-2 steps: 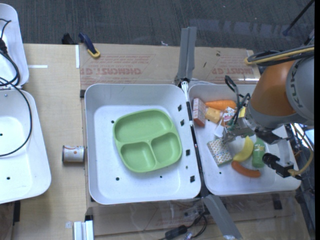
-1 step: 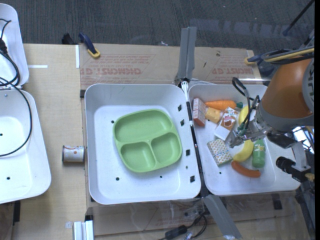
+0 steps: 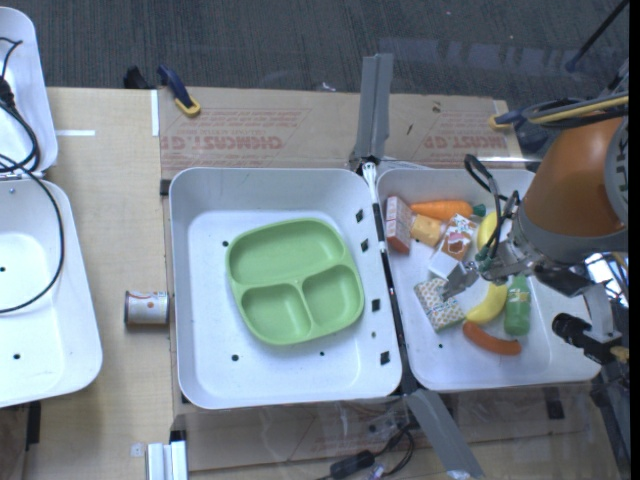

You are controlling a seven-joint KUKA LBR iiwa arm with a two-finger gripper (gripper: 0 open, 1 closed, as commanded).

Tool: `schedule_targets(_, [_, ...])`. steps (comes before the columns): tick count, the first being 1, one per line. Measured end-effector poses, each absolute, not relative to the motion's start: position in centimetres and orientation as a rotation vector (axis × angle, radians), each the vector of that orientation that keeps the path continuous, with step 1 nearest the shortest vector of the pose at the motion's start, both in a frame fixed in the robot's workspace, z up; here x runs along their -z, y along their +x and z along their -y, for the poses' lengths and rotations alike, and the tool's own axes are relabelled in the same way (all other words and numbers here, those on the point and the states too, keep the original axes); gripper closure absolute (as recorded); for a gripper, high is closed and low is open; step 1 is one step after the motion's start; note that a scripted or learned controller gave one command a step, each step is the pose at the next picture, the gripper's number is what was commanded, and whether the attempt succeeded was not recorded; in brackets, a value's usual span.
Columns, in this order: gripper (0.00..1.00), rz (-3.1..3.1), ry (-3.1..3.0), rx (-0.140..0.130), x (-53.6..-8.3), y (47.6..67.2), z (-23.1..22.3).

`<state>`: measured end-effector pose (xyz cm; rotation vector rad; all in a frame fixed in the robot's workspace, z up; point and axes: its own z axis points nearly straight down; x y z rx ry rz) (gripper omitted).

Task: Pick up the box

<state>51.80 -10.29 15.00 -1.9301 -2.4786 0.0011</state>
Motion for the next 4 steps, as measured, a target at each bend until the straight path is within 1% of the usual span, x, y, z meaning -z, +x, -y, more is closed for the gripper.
schedule_targets(1, [0.00, 2.540, -1.848, -0.001, -19.1, 50.1, 5.0])
schedule_targets(2, [0.00, 2.599, -1.760, -0.003, -11.0, 51.4, 10.4])
schedule_targets(3, [0.00, 2.541, -1.842, -0.003, -9.1, 51.1, 10.1])
schedule_targets(4, [0.00, 2.541, -1.843, -0.003, -9.1, 51.1, 10.1])
